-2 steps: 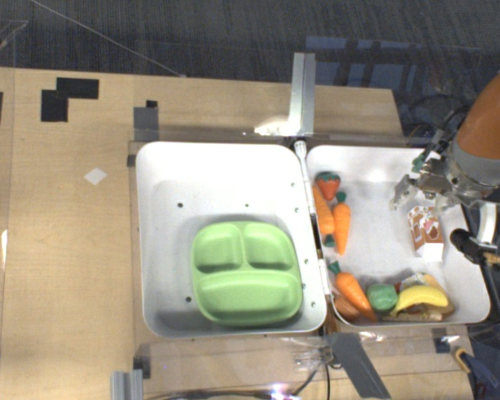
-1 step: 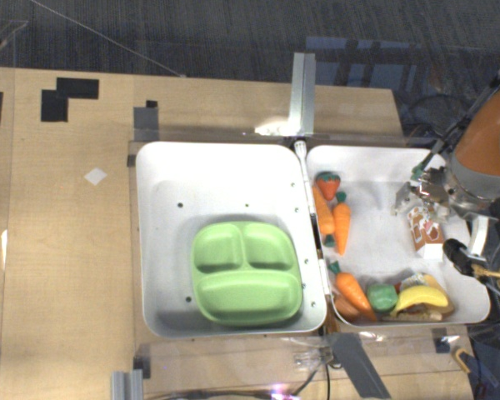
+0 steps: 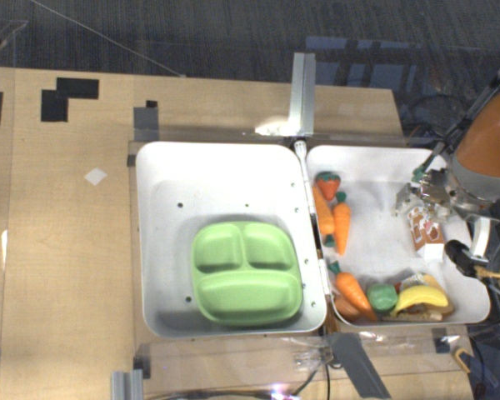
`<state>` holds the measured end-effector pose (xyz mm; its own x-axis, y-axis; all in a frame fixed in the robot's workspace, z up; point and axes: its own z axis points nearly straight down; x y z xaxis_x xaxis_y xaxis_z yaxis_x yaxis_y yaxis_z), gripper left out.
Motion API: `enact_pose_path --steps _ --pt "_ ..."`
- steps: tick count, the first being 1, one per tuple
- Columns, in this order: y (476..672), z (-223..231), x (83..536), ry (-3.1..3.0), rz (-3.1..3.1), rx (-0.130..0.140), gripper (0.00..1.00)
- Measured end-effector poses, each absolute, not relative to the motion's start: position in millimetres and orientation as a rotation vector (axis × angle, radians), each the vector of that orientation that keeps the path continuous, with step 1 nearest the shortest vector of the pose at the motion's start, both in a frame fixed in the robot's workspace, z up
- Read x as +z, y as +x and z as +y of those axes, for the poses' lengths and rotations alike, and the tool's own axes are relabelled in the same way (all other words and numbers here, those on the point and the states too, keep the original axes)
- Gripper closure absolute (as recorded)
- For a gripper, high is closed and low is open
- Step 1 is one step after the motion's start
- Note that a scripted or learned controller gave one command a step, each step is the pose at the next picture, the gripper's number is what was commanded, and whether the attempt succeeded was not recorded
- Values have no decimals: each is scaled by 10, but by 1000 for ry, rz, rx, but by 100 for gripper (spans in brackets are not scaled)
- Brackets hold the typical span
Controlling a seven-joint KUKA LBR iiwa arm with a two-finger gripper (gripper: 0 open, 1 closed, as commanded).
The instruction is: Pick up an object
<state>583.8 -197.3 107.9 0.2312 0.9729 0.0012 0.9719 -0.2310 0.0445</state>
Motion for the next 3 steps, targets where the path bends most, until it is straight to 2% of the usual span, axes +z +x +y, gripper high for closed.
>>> enact_pose_path --steps 3 --pt "5984 -1992 1072 2400 1976 40 0"
